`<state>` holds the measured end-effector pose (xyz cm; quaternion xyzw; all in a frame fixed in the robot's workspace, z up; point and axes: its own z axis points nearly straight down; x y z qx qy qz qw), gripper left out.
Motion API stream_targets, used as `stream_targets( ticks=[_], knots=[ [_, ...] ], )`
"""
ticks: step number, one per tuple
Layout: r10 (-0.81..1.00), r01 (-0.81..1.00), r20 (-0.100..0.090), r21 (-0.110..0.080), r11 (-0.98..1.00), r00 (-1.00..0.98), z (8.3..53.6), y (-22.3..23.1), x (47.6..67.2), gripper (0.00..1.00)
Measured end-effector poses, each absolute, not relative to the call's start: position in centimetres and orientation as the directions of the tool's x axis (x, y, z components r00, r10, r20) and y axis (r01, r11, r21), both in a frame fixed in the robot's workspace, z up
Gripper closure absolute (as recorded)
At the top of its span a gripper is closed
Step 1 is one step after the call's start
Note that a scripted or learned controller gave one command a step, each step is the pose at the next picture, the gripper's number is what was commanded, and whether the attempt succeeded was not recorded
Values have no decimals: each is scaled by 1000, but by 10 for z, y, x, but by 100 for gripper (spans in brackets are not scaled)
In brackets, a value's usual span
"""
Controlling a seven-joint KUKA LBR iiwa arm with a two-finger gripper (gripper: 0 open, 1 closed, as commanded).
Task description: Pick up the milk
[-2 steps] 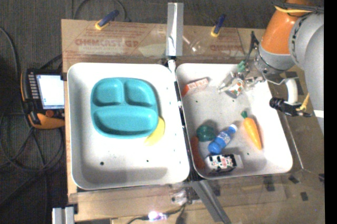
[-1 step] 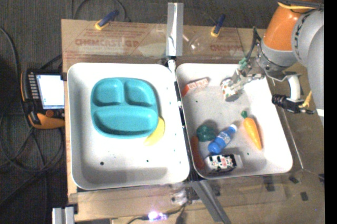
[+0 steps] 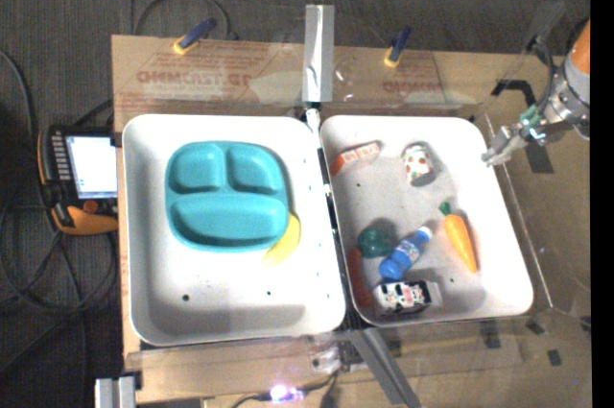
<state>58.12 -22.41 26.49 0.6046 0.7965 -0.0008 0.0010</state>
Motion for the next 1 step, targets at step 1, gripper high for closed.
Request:
stream_targets(
  ticks=[1],
  knots=[
    [995,995,2,-3,102,-102,105,-211,509,100]
  ],
)
